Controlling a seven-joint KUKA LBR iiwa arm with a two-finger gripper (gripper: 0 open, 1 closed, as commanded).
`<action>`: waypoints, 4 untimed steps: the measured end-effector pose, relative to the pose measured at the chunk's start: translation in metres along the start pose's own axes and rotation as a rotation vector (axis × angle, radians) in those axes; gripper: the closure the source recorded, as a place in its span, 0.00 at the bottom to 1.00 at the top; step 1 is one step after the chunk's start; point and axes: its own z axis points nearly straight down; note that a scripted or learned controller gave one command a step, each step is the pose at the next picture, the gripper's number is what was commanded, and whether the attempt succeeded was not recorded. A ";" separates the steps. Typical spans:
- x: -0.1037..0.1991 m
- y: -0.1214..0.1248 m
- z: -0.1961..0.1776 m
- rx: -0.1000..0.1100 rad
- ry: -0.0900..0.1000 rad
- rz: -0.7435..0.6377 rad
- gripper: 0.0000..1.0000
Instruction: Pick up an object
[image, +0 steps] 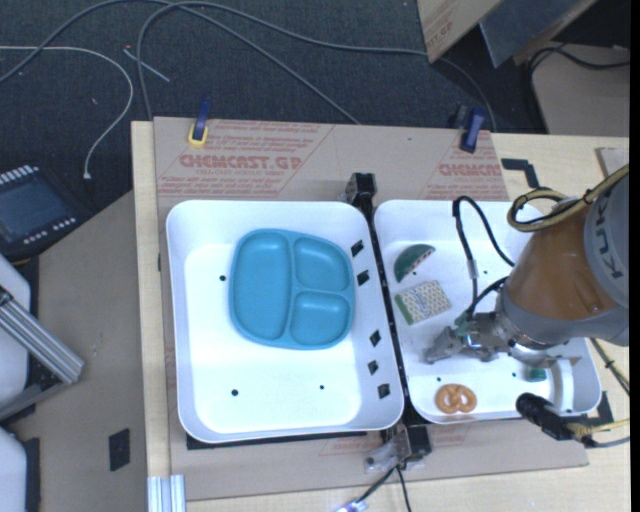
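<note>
At lower right, a small brown pretzel (456, 399) lies in the right white bin (500, 425). Just above, the metal gripper (445, 346) hovers; grip unclear. Farther up: patterned square packet (421, 300), green wedge (413, 260). Centre-left: blue divided plate (291, 288).

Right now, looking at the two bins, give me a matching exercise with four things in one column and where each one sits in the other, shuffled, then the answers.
Things:
1. blue divided plate
2. pretzel
3. green wedge-shaped piece
4. patterned square packet

Places:
A. right bin, near its front edge
B. right bin, toward its back left
C. left bin, in its upper half
D. right bin, between the wedge and the gripper

Pairs: 1-C, 2-A, 3-B, 4-D
</note>
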 end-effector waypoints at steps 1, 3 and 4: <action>0.000 0.001 -0.013 -0.005 -0.001 0.000 1.00; -0.011 0.007 -0.133 -0.013 -0.004 -0.002 1.00; -0.011 0.009 -0.187 -0.013 -0.004 -0.002 1.00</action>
